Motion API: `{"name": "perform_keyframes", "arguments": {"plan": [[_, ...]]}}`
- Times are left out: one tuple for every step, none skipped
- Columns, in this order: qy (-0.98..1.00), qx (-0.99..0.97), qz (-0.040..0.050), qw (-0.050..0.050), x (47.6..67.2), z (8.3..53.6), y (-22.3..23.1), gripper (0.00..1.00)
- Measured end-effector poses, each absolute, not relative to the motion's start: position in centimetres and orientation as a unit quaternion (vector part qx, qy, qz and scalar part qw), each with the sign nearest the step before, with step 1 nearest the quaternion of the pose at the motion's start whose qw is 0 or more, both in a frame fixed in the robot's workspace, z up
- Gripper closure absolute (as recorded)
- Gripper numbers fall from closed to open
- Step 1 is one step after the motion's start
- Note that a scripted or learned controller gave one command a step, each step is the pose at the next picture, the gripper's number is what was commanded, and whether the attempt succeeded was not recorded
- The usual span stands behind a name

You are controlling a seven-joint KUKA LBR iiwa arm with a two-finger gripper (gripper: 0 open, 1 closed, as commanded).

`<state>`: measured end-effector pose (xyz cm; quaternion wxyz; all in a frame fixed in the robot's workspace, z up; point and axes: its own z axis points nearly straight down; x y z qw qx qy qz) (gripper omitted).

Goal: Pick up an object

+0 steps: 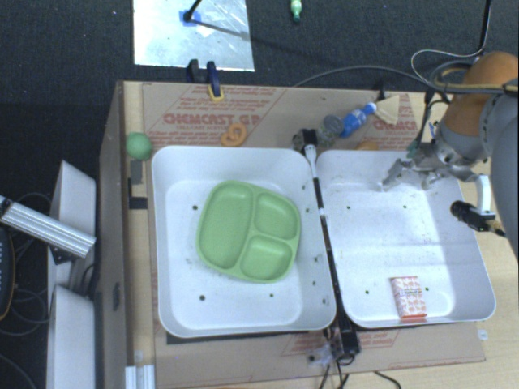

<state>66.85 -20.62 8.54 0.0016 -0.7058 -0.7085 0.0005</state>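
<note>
A small red and white packet [408,297] lies flat near the front edge of the right bin [454,266]. A green divided plate [247,231] rests in the middle of the left bin [174,217]. My gripper [408,178] hangs over the back of the right bin, far behind the packet. Its two metal fingers are spread, so it is open, and nothing is between them.
On the bench behind the bins lie a blue bottle [354,121], an orange ring-shaped piece [233,134] and a blue clamp [212,79]. A green ball [139,145] sits by the left bin's back corner. A black divider [322,225] runs between the bins.
</note>
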Motion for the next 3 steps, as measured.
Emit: {"name": "perform_keyframes", "arguments": {"plan": [[-0.709, -0.705, 0.0005, 0.002, 66.85, 8.48, -20.56, 0.00], [-0.709, -0.705, 0.0005, 0.002, 66.85, 8.48, -20.56, 0.00], [-0.709, -0.705, 0.0006, 0.001, 66.85, 8.47, -20.56, 0.00]]}}
